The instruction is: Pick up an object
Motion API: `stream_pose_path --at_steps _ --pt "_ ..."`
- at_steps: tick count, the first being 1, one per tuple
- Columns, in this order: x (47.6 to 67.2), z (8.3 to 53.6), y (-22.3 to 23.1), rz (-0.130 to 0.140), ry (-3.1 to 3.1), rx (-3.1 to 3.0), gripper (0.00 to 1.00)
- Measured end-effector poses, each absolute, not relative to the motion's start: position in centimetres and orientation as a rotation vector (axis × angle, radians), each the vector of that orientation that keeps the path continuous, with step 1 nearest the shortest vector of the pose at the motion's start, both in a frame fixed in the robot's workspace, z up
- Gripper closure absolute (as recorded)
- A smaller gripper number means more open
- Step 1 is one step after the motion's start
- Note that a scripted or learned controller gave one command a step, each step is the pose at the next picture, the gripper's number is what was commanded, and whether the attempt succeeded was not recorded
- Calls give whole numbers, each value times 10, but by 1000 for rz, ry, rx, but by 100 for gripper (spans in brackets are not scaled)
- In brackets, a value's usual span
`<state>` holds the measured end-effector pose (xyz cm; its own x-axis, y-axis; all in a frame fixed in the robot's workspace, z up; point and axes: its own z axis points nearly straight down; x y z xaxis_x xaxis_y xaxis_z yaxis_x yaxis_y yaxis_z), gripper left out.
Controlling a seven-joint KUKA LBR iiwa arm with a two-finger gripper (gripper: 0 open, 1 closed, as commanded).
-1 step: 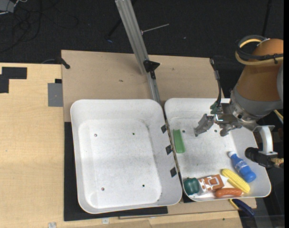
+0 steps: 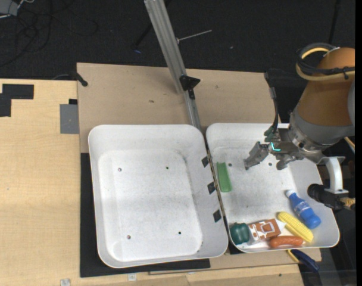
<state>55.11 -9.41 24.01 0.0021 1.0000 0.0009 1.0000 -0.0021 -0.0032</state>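
1. Your hand (image 2: pixel 266 157) hangs over the upper part of the right bin (image 2: pixel 330 234), with its two fingers spread apart and nothing between them.
2. One finger (image 2: pixel 253 157) reaches out to the left and points down at the bin floor; the other sits on the right, close under the wrist.
3. Behind the hand you see the arm (image 2: pixel 324 94) coming in from the right, with its orange band just above the wrist.
4. The green block (image 2: pixel 223 177) lies flat near the bin's left wall, to the lower left of the hand and apart from it.
5. The blue bottle (image 2: pixel 302 209) lies tilted by the right wall, below the hand.
6. Just beside the bottle, a yellow corn cob (image 2: pixel 295 226) lies slanted toward the bottom right corner.
7. Along the bottom wall you find an orange carrot-like piece (image 2: pixel 285 241), a small orange and white packet (image 2: pixel 264 229) and a dark green lump (image 2: pixel 240 233), all close together.
8. The left bin (image 2: pixel 109 139) sits touching the right one on the desk (image 2: pixel 32 177).
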Motion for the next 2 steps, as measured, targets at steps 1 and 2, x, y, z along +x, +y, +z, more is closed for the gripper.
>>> stream_pose_path --at_steps 1,2 --pt "544 179 -98 10 -2215 -2216 0" --pt "532 127 -96 8 -2215 -2216 0"
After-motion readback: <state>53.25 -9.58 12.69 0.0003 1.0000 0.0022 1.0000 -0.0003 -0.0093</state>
